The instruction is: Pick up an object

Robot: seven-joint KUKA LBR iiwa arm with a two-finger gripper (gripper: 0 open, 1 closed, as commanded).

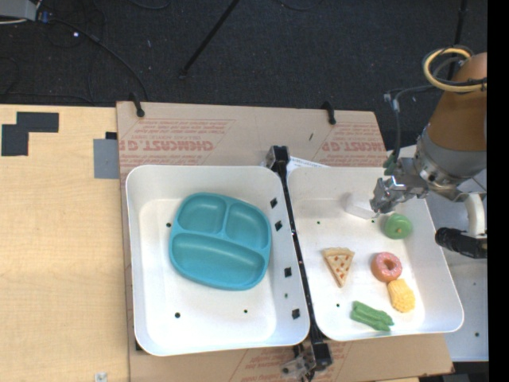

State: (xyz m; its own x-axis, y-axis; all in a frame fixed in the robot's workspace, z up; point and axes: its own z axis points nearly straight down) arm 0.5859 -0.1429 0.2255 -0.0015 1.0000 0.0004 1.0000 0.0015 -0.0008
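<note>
The right bin (334, 177) holds a green round fruit (397, 228), a pink doughnut (386, 267), a pizza slice (339, 265), a yellow corn cob (402, 296) and a green pea pod (371, 316). My gripper (386, 196) hangs over the bin's back right part, just up and left of the green fruit and a little above it. Nothing shows between its fingers. The arm (455, 126) comes in from the right.
The left bin (151, 213) holds a teal divided plate (220, 241). A black divider (290, 245) runs between the two bins. Brown cardboard (207, 138) lies behind the bins, and a wooden benchtop (56, 245) spreads to the left.
</note>
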